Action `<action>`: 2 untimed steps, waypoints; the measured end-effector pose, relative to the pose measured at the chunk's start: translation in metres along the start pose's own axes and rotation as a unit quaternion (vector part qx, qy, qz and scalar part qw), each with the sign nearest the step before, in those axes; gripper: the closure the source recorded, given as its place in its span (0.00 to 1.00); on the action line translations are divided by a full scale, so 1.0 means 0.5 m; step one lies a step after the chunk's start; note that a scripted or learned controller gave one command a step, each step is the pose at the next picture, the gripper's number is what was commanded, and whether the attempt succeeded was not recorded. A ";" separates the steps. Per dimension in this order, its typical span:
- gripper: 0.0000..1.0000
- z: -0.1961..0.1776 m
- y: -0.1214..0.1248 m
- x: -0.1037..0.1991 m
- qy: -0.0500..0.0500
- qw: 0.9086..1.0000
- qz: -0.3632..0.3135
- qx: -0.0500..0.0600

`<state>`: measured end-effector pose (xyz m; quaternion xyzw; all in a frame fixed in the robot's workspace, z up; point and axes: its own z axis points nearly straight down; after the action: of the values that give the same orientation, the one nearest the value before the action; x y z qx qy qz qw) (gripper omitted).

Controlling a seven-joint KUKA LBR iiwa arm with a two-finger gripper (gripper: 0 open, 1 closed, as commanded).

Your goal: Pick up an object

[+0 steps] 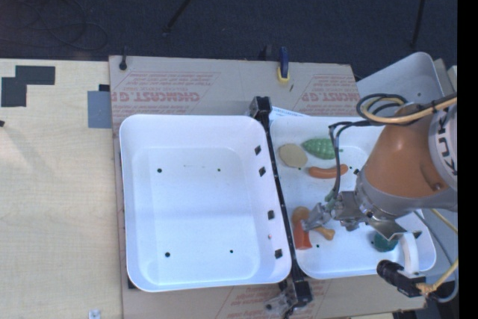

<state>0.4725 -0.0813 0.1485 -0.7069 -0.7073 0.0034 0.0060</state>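
The right bin (351, 265) holds several small things. A tan round piece (293, 155) and a green leafy piece (320, 148) lie at its far left. An orange sausage shape (326, 172) lies just in front of them. An orange-red piece (300, 228) rests against the bin's left wall, with a small orange bit (326, 233) beside it. My gripper (323, 215) hangs low over the bin, right above and between these two orange pieces. A teal thing (385, 241) peeks out under the wrist at the near right.
The left bin (142, 160) sits beside the right one, split from it by a black divider (270, 190). Cardboard (187, 86) lies under both bins. The arm's orange band (403, 157) covers the right bin's right side.
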 end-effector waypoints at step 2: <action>1.00 0.099 0.059 -0.099 -0.001 1.000 0.005 -0.004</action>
<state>0.5015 -0.1306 0.0986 -0.7104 -0.7038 0.0016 0.0026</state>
